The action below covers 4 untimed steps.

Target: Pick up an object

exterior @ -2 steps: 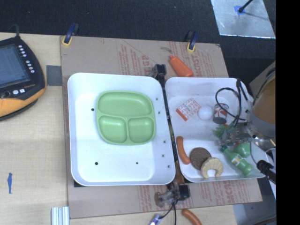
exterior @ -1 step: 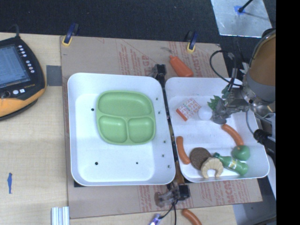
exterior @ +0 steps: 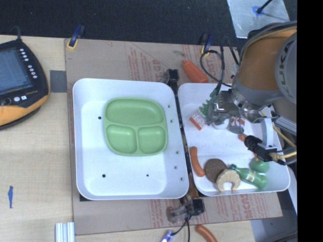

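The right bin [exterior: 227,141] holds several small things. An orange sausage [exterior: 197,162] lies at its left side, with a round brown cookie [exterior: 214,167] beside it. Near the front wall sit a tan bread piece [exterior: 228,180] and a green bottle [exterior: 253,176]. A red and white packet [exterior: 197,120] and a dark green leafy piece [exterior: 207,107] lie at the back left. My gripper [exterior: 224,116] hangs low over the back of this bin, just right of the leafy piece and the packet. The grey and orange wrist covers the bin's back right corner.
The left bin [exterior: 88,135] holds a light green divided plate [exterior: 136,126]. An orange carrot [exterior: 194,72] lies on the cardboard behind the right bin. Another orange piece [exterior: 207,232] lies in front of the bins. A teach pendant [exterior: 17,84] rests at the far left.
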Each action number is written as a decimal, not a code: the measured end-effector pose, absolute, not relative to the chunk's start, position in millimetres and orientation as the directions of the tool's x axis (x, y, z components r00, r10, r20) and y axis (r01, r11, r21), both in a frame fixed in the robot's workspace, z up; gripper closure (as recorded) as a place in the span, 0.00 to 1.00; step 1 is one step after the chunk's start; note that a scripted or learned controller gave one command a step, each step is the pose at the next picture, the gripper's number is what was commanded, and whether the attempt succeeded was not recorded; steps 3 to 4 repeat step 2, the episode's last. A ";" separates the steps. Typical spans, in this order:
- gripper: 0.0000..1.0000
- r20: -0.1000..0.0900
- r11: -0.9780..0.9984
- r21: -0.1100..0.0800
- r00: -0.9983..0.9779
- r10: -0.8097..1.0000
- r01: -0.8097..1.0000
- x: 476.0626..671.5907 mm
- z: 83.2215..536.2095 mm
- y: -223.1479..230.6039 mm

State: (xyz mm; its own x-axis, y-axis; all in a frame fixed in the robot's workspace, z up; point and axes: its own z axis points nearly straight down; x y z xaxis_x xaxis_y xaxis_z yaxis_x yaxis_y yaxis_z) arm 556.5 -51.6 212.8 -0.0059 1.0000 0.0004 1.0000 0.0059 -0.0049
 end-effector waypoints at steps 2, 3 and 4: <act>1.00 0.000 0.006 -0.006 -0.006 1.000 1.000 574.7 204.1 49.0; 1.00 0.000 0.006 -0.006 -0.006 1.000 1.000 574.7 204.1 49.0; 1.00 0.000 0.006 -0.006 -0.006 1.000 1.000 574.7 204.1 49.0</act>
